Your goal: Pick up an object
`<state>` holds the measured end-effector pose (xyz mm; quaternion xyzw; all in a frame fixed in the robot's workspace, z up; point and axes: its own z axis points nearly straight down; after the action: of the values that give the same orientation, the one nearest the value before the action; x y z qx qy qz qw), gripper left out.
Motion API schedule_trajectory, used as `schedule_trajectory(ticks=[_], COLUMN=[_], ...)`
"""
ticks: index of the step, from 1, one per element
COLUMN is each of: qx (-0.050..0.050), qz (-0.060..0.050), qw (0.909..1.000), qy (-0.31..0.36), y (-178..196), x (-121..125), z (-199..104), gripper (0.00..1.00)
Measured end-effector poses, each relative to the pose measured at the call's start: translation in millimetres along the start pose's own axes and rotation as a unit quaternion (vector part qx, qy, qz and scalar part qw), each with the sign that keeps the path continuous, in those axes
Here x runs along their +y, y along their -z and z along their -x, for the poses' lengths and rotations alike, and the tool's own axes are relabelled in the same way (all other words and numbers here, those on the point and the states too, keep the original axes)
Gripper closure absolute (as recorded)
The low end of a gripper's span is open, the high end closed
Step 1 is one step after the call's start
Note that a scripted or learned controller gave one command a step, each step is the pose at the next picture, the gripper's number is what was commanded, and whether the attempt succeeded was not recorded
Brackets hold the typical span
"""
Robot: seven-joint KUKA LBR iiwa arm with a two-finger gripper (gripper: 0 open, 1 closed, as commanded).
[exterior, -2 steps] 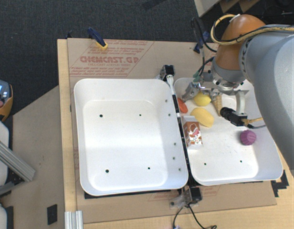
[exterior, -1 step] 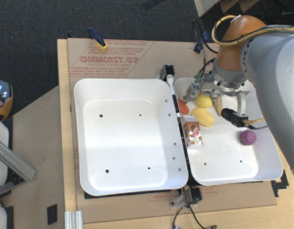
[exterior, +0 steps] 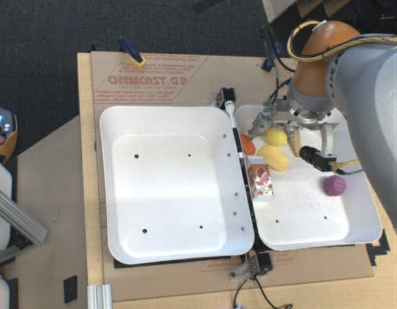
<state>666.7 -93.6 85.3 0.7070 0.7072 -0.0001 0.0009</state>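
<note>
In the right bin [exterior: 363, 227], the gripper [exterior: 277, 134] sits over a yellow ball [exterior: 276, 138]; can't tell how the jaws are set.

One fixed cam, mounted above the bench [exterior: 153, 76], looks down at a slant. Frame takes in both white bins: left bin [exterior: 121, 127] sits near centre, right bin [exterior: 314, 227] toward the right side. Far edge of bench lies at top of frame, near edge at bottom. Arm [exterior: 359, 76] enters from the right, large in frame, so closer to the lens than the bins. Dark floor [exterior: 44, 24] shows along top and left. Mid-range view; whole bench approx. fits.
</note>
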Motion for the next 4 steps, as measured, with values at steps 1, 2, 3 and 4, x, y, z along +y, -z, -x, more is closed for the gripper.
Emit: schedule_trajectory(ticks=[1,2,3,4], qx=[0.0,0.0,0.0,0.0], qz=[0.0,0.0,-0.001,-0.001], qw=[1.0,1.0,1.0,1.0], qy=[0.001,0.0,0.0,0.0], y=[-0.1,0.0,-0.1,0.0], x=[0.0,-0.1,-0.1,-0.1], z=[-0.5,-1.8,-1.8,-0.8], gripper=[0.0,0.0,0.0,0.0])
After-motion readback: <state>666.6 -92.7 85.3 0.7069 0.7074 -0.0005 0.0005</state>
